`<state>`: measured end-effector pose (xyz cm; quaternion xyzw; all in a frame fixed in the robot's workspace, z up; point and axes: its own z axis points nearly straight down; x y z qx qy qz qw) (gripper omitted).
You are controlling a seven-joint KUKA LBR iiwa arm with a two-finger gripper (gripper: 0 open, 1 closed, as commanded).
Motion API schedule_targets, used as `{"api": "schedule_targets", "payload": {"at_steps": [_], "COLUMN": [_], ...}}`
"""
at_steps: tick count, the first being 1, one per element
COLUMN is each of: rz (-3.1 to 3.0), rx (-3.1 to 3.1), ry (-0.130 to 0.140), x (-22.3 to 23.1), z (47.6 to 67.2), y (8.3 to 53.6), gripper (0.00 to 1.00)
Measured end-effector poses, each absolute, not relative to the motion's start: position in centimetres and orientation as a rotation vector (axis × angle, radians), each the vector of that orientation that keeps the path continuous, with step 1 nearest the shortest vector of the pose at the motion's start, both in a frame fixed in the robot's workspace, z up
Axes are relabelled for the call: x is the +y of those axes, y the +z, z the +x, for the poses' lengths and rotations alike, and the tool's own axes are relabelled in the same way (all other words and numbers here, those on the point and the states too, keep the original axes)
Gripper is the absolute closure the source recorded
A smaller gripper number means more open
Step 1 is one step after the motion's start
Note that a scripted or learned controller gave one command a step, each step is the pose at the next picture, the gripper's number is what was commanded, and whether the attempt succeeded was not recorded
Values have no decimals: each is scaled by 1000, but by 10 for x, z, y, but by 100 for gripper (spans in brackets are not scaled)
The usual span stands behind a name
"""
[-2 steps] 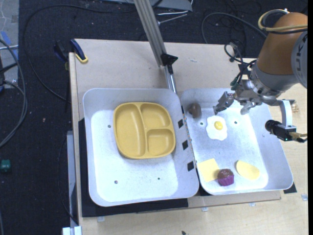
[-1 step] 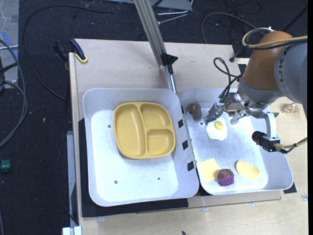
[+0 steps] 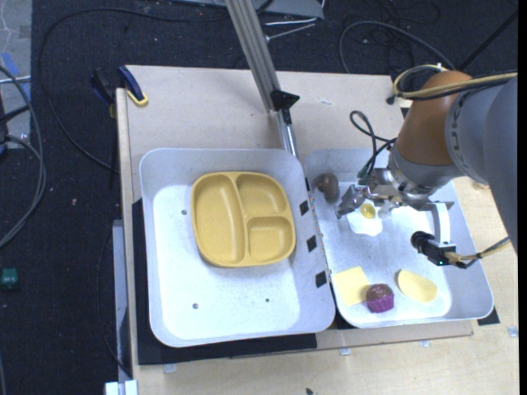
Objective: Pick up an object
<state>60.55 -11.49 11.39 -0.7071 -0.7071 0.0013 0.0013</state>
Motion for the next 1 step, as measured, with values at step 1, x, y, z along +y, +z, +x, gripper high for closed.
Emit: {"api": "schedule_targets", "payload": {"at_steps": [1], "rz": [-2225], "rx": [-2225], "ry": [1], "x": [-116], "z": [607], "y": [94], "gripper": [0]}}
